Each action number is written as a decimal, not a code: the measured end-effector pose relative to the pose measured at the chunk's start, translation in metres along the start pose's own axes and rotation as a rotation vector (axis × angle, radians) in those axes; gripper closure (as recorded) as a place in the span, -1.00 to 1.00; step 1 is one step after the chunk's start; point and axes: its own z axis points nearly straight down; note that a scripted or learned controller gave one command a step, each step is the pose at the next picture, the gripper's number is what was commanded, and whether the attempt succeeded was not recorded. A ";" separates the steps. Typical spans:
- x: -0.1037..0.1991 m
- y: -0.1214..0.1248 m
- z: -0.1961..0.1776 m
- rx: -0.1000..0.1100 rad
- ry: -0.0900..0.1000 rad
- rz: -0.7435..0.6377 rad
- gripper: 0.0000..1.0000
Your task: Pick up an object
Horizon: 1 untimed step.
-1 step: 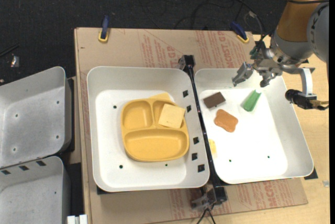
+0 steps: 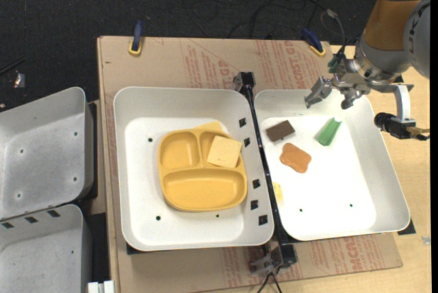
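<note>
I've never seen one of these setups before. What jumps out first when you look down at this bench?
The yellow divided tray in the left bin grabs the eye first, with a pale square block resting on it. In the right bin lie a brown block, an orange piece and a green piece. Over that bin's far edge hangs the gripper, its fingers spread and holding nothing.

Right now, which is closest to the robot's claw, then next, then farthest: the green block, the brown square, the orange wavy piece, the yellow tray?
From the gripper:
1. Green block, just below it.
2. Brown square, leftward.
3. Orange wavy piece, lower.
4. Yellow divided tray, left bin.
</note>
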 end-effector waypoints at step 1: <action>0.003 -0.003 0.064 0.006 0.001 0.001 -1.00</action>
